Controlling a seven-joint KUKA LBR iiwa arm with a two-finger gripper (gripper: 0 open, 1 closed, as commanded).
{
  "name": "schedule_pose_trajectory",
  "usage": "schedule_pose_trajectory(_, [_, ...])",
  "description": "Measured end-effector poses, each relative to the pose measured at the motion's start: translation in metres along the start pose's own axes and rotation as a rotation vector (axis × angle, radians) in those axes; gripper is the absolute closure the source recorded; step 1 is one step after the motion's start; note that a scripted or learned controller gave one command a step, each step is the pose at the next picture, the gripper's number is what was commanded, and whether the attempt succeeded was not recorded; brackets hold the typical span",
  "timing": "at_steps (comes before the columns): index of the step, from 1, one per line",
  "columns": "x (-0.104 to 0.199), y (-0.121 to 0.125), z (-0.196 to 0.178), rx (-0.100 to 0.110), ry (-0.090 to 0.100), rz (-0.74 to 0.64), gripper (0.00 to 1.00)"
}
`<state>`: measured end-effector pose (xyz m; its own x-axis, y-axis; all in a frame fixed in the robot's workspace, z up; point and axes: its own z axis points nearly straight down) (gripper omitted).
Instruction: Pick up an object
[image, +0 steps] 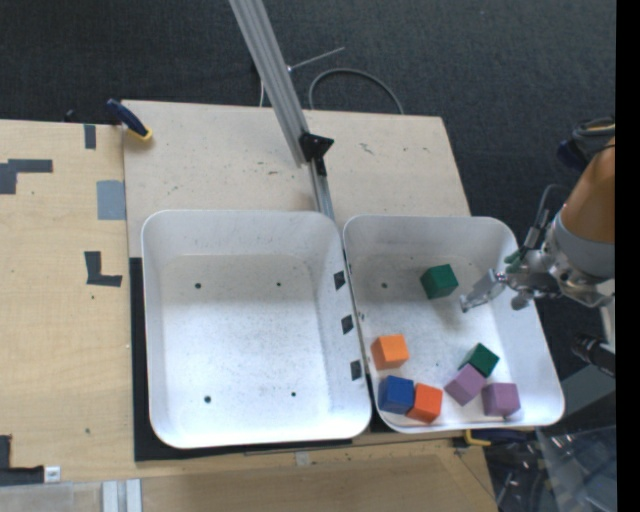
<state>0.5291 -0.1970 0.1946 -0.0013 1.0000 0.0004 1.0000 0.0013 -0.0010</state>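
In the camera view we see the gripper (480, 292) hovering over the right bin (420, 232), near its right wall. Its fingers look released, perhaps slightly apart, with nothing between them. Just left of them sits a green cube (438, 281). Nearer us lie an orange cube (390, 350), a blue cube (397, 393) and two purple cubes (482, 391). The left bin (240, 225) rests beside it on the desk (210, 155).
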Motion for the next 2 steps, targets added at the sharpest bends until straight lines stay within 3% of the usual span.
schedule_pose_trajectory(1, [0.0864,-0.0075,0.1054,0.002,0.000,-0.003,0.00])
schedule_pose_trajectory(2, [0.0835,-0.0076,0.1032,0.002,0.000,0.001,0.00])
